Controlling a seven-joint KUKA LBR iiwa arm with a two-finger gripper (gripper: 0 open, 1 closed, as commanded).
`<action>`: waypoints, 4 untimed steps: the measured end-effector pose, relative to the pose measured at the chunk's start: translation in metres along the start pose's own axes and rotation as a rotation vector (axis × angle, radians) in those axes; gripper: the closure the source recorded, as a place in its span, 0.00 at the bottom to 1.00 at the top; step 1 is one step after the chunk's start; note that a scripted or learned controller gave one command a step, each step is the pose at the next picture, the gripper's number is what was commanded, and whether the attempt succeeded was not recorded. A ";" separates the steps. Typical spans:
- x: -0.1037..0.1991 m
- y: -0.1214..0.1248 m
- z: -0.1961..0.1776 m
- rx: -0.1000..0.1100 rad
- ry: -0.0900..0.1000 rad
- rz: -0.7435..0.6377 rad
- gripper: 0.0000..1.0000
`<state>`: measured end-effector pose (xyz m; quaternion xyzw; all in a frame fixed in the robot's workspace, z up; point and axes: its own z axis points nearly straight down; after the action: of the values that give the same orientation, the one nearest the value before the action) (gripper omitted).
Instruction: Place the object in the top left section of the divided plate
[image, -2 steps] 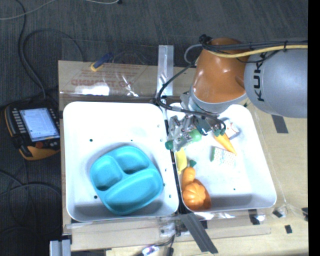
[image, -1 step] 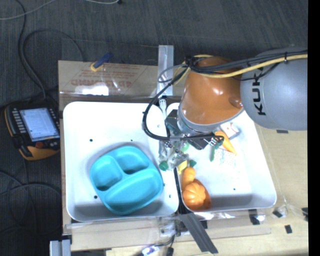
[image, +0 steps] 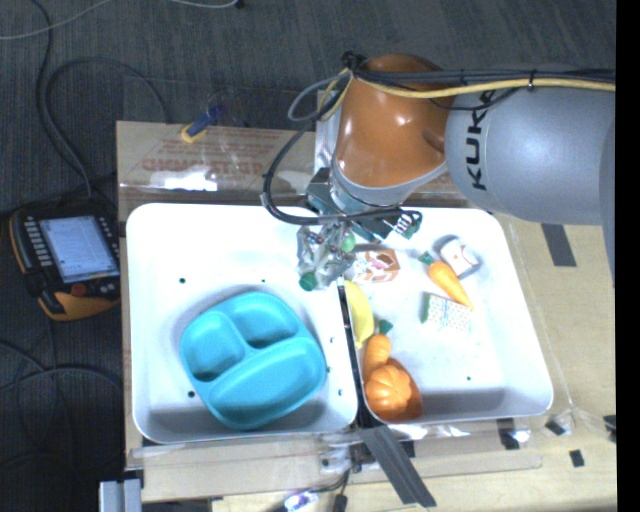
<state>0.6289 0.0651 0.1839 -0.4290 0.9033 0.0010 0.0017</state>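
Here the gripper (image: 322, 262) hangs over the bins' divide, the plate (image: 252, 357) lying below-left of it; its grasp cannot be told.

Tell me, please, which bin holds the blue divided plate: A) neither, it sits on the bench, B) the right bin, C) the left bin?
C: the plate lies in the left bin, while the pumpkin and carrot lie in the right bin.

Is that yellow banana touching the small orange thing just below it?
Touching. The camera view shows the banana's lower end meeting the small orange piece with no white bin floor between.
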 end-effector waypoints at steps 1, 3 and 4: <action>-0.014 0.014 0.000 -0.002 -0.001 0.117 1.00; -0.022 0.058 0.070 0.001 -0.016 0.022 1.00; -0.068 0.086 0.081 0.026 -0.019 -0.104 1.00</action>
<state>0.6059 0.1723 0.1030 -0.4753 0.8797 -0.0068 0.0160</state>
